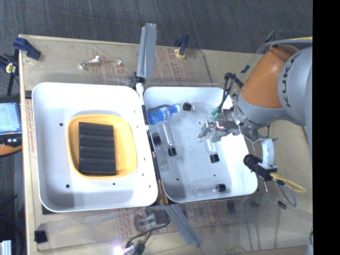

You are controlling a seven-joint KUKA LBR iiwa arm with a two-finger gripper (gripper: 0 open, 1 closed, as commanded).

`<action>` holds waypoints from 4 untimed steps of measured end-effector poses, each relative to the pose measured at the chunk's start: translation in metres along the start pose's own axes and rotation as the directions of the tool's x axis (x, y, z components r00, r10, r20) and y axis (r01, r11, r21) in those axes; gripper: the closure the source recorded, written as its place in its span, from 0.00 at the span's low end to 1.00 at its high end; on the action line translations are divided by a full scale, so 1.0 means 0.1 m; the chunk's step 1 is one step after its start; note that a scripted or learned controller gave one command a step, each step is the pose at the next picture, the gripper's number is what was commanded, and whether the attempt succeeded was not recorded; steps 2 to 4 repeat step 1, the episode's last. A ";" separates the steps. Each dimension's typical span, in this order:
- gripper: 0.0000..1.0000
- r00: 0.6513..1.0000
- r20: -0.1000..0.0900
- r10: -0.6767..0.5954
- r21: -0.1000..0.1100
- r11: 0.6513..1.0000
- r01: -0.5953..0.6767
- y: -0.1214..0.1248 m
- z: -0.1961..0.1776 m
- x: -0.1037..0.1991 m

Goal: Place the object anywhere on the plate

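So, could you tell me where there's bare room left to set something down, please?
The yellow plate's rim around the black ribbed block is bare, as is the left white bin's floor beside it. The right white bin is crowded with clear tubes and a blue bottle.

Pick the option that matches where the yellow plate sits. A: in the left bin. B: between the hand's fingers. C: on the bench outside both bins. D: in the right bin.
A: the yellow plate lies in the left bin with a black ridged block on it, while the hand hangs over the right bin.
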State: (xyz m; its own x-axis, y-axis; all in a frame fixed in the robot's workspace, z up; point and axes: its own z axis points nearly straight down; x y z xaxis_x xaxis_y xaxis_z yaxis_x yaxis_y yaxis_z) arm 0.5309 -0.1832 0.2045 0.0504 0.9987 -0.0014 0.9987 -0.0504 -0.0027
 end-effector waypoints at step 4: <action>0.00 1.000 0.000 0.000 0.000 1.000 0.000 0.00 0.00 0.00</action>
